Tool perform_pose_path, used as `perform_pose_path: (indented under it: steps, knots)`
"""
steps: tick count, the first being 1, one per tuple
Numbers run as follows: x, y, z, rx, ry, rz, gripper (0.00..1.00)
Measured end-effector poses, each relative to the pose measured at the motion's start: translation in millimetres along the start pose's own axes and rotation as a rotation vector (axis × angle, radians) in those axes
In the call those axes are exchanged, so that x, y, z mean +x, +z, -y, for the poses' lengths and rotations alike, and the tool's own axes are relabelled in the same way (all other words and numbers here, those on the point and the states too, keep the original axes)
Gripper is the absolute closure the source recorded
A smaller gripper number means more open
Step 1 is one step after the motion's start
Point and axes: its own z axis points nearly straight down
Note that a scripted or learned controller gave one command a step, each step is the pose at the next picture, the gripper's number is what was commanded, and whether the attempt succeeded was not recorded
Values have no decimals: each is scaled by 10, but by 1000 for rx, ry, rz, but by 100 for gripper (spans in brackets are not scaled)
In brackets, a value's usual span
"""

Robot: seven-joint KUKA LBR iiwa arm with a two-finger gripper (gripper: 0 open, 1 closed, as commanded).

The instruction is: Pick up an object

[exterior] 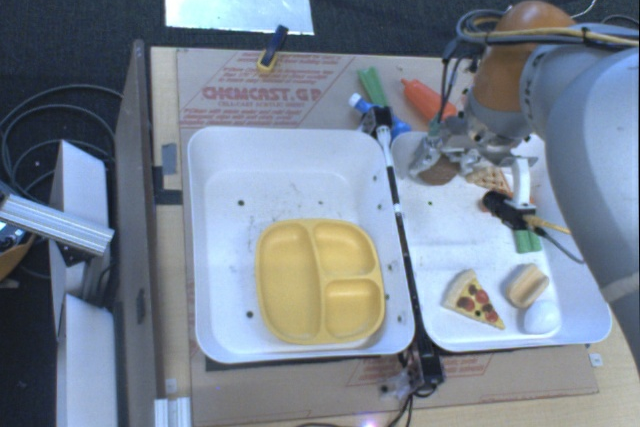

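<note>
Hanging low over the far end of the right bin (590,325), my gripper (447,158) sits directly above a brown round piece (436,173), touching or nearly so. Whether anything is clasped, I cannot tell. Toward the near rim from my tool lie the pizza slice (474,299), the bread roll (526,285) and a white egg-like lump (541,316).

Yellow plate (320,280) lies in left bin (215,215).

yellow divided plate (320,280), white bins (230,185), red-dotted pizza slice (474,299), orange carrot (428,99)
</note>
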Motion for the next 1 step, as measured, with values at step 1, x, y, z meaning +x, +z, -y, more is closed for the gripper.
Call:
perform_pose_path:
  steps: [1]
  knots:
    - [333,-1797,447,-13,0,-3,100]
